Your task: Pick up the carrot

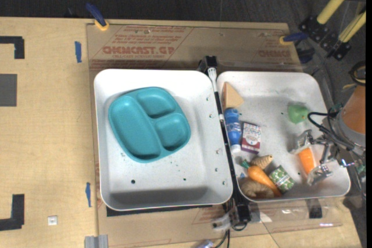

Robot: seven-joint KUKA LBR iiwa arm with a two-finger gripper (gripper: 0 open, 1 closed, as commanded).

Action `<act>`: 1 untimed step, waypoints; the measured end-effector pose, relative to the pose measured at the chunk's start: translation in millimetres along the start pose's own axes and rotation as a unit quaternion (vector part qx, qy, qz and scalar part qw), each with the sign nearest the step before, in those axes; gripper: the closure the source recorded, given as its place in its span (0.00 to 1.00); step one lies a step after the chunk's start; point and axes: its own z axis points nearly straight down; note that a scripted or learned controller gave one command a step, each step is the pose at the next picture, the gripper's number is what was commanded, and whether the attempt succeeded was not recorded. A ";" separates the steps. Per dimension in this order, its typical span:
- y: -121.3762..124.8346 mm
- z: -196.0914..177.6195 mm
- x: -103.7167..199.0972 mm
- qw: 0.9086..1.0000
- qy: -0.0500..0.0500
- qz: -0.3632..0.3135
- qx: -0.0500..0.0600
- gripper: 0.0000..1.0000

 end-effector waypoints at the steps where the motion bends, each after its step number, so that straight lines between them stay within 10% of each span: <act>1: 14.4 -0.5 -0.3 1.000 0.000 0.004 0.002 0.00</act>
